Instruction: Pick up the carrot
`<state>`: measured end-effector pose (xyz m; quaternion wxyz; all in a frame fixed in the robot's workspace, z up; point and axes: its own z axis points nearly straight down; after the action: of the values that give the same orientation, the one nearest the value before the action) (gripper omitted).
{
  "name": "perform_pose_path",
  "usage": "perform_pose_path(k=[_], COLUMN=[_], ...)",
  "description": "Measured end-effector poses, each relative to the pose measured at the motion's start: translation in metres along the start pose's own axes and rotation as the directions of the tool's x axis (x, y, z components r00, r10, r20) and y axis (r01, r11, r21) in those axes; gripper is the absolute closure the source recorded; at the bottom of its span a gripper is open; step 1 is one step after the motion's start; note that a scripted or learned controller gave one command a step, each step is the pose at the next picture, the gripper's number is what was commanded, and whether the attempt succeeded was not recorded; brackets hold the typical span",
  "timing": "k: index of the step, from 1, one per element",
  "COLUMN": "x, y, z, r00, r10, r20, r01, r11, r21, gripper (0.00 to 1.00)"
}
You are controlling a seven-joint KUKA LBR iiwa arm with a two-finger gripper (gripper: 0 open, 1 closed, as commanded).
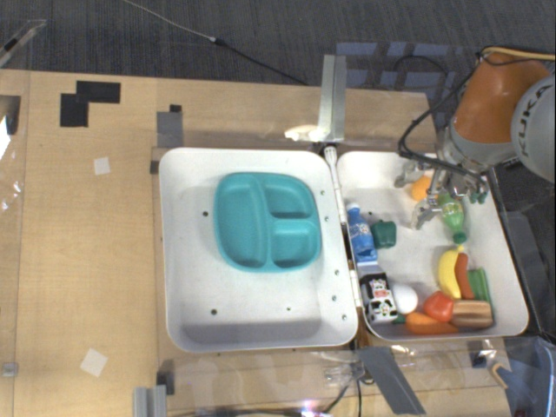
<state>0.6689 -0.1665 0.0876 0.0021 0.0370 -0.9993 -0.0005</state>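
An orange, elongated piece that looks like the carrot [427, 324] lies at the front edge of the right bin [512, 259], under a red pepper [439, 305]. My gripper [437, 195] hangs low over the back of the same bin, far from that piece. A small rounded orange object [422, 188] shows right against the gripper's left side, partly hidden by it. I cannot tell what that object is or whether it is held. A green bottle-like toy [454, 217] lies just below the gripper.
The right bin also holds a blue bottle [360, 233], a dark green block [383, 233], a black-and-white carton [376, 295], a white egg [406, 301], a yellow banana [448, 273] and a brown loaf [473, 313]. A teal divided plate [265, 220] sits in the left bin [182, 311].
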Motion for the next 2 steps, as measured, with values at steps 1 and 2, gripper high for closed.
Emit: perform_pose_path(k=[1, 2], x=[-0.006, -0.006], y=[0.001, 0.042], z=[-0.016, -0.06], r00=[1.0, 0.989], r10=[-0.004, 0.144], r20=[0.026, 0.019], r01=[0.004, -0.144], r11=[1.0, 0.99], r21=[0.007, 0.0], gripper=[1.0, 1.0])
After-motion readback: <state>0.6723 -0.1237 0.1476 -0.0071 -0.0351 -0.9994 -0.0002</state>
